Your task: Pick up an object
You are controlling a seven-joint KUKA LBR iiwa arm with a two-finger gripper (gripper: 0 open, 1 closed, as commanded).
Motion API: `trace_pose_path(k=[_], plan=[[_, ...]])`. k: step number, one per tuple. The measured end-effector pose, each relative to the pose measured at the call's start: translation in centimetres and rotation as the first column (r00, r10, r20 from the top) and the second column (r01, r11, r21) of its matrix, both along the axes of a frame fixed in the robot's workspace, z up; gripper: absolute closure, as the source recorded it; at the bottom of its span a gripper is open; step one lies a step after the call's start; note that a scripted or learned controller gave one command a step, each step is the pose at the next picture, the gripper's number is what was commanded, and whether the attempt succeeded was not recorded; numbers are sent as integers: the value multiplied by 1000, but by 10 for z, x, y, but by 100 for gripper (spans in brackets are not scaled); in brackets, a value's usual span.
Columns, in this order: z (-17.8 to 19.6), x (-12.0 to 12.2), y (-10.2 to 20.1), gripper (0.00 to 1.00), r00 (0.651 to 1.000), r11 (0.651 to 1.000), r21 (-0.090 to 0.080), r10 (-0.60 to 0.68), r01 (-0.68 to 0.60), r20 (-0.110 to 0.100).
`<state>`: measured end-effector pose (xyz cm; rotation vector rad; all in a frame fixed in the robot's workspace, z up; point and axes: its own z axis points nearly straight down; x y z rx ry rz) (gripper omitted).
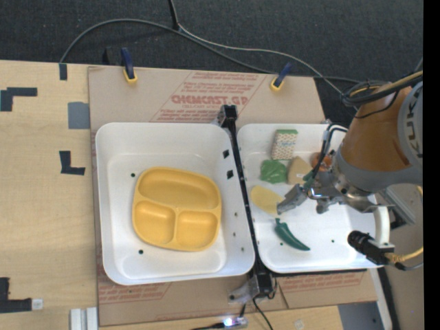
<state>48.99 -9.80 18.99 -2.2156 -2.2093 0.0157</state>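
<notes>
My gripper point(304, 203) hangs low over the right bin point(344, 253), its two fingers spread apart with bare bin floor between them. The left finger point(289, 201) touches or nearly touches the right edge of a pale yellow piece point(263, 198). A dark green pepper-shaped item point(291, 236) lies just below the gripper. Behind it sit a light green lump point(273, 171), a tan piece point(298, 169), a speckled pale block point(284, 143) and a small orange item point(316, 161), partly hidden by the arm.
The left bin point(113, 184) holds a yellow three-compartment plate point(177, 207). A black divider rail point(237, 177) runs between the bins. The arm's orange band point(375, 139) covers the right bin's far right corner. Bare floor lies at that bin's lower right.
</notes>
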Motion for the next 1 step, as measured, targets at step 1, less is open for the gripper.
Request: trace_pose_path(k=[1], plan=[[6, 3, 0, 0, 1000, 1000, -2, 4, -4, 14]])
